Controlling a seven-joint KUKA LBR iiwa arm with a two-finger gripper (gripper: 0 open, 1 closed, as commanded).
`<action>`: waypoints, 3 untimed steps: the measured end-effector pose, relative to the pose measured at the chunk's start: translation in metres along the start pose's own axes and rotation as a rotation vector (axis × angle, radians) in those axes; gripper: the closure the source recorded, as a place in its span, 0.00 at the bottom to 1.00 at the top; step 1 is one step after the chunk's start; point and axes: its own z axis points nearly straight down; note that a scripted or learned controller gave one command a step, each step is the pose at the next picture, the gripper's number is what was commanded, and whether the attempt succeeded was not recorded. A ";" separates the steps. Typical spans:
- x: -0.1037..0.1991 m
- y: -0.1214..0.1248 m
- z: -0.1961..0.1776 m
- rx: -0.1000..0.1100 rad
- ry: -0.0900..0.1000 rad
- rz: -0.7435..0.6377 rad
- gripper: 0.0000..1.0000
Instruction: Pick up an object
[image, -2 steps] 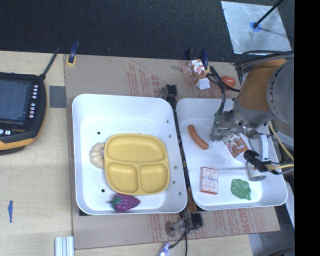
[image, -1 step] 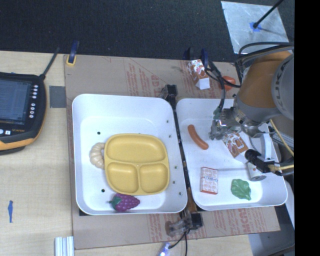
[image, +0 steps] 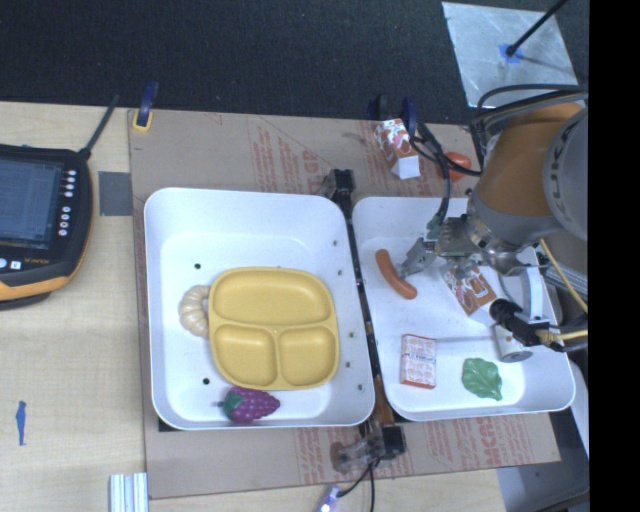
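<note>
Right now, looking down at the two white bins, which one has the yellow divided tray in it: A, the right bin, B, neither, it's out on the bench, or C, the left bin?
C: the yellow divided tray lies inside the left bin, with the purple grapes at its lower edge, while the right bin holds the hot dog and the green leaf.

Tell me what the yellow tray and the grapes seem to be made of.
Yellow tray: likely moulded plastic, matte, with smooth rounded compartments. Grapes: probably toy plastic or rubber, purple with a uniform colour; too small to tell the finish.
</note>
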 end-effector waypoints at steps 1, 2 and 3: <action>0.000 0.018 0.055 0.003 0.000 -0.001 0.00; 0.009 0.009 0.055 0.001 0.000 0.000 0.00; 0.006 0.030 0.054 -0.003 0.001 0.002 0.00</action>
